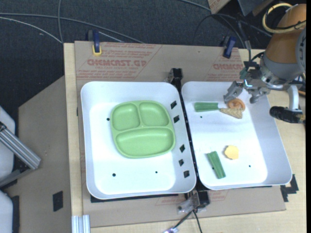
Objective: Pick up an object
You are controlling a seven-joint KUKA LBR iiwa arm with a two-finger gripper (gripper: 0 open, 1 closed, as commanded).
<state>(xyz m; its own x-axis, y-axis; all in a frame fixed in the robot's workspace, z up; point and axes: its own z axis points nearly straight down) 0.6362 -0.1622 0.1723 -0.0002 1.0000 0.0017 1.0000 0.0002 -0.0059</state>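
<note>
My gripper (243,95) hangs over the far side of the right bin (272,149), its two fingers spread apart and open. Just below and between the fingertips lies a tan and orange food piece (235,108) on the bin floor; I cannot tell whether the fingers touch it. A short green stick (206,107) lies to its left. Nearer the front of the same bin are a yellow chunk (232,152) and a second green stick (215,164). Nothing is lifted.
The left bin (97,164) holds a green divided plate (142,128) in its middle. A black-clipped divider (181,125) separates the bins. The grey arm with its orange band (286,38) enters from the upper right. Clamps and cables sit along the board's far edge.
</note>
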